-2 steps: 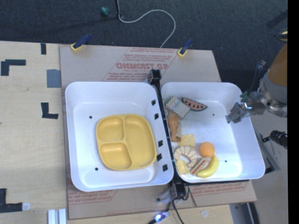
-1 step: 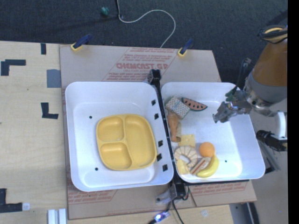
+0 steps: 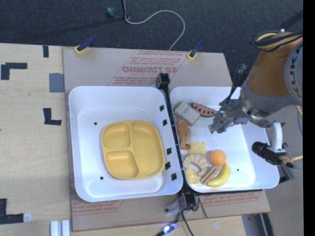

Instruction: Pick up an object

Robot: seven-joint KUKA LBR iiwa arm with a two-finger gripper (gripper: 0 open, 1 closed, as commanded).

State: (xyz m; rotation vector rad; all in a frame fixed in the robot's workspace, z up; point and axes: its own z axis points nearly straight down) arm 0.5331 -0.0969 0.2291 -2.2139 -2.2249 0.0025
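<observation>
Near edge of right bin [image 3: 256,183]: banana [image 3: 220,177], orange [image 3: 217,157], both toward the camera from my gripper [image 3: 218,126]. Watermelon slice [image 3: 204,110] lies just beyond and left, long axis left-right. Gripper low over the bin floor, carrying nothing; spread not resolvable.

Grey, rounded KUKA arm housing [image 3: 275,100] with a broad orange band [image 3: 269,70] above the wrist; part of a dark letter marking shows on the grey shell beside the band. A yellow-and-black cable loops over the top of the band. Below the wrist, a dark grey metal two-finger gripper [image 3: 217,126], angular and narrow.
</observation>
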